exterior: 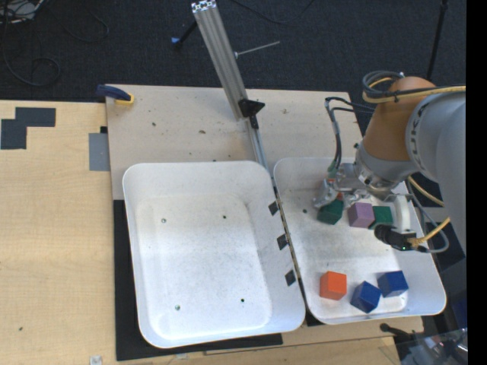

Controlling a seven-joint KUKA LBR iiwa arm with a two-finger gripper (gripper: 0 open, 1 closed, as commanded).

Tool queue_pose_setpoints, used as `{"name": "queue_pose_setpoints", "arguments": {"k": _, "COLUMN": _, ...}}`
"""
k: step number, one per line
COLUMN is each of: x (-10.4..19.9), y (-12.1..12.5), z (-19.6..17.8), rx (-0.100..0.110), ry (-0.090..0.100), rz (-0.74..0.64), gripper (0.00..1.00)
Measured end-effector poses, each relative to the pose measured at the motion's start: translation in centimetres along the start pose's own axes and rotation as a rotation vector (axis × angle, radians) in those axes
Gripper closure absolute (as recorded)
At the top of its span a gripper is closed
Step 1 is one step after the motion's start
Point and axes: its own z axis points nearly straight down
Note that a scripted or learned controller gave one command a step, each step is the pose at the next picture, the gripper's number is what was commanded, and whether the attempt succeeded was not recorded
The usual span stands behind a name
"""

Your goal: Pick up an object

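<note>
nearest the camera, two blue cubes are sitting at the near edge of the right bin (426, 299): the front blue cube (366, 296) is turned a corner toward the viewer, and the second blue cube (393, 283) is lying just beside it, to its right and a little farther back. an orange cube (332, 285) is resting left of them, close but apart. none of these blocks has a long axis, and no writing or label is showing on any of them.

farther back in the same bin, a dark green block (330, 214), a purple cube (361, 215) and a smaller green block (383, 215) are sitting in a row, close together. the hand (338, 191) is hanging right above the dark green block; whether it is apart, together or clamped on anything cannot be told from this slant. the grey arm (434, 139) with its orange band is reaching in from the right, cables looping around the wrist.

the left bin (152, 181) is lying beside the right one on the table (175, 128), its floor speckled with dark marks. a slanted aluminium rail (221, 55) is rising behind the bins, and a blue and yellow clamp (114, 93) is gripping the table's far left corner.
</note>
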Motion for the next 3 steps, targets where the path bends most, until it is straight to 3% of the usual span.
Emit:
{"name": "queue_pose_setpoints", "arguments": {"k": 2, "x": 0.2, "y": 0.8, "z": -11.2, "rx": -0.007, "ry": -0.001, "rz": -0.008, "gripper": 1.00}}
{"name": "queue_pose_setpoints", "arguments": {"k": 3, "x": 4.8, "y": 0.4, "z": -10.6, "rx": 0.000, "ry": 0.001, "rz": -0.010, "gripper": 1.00}}
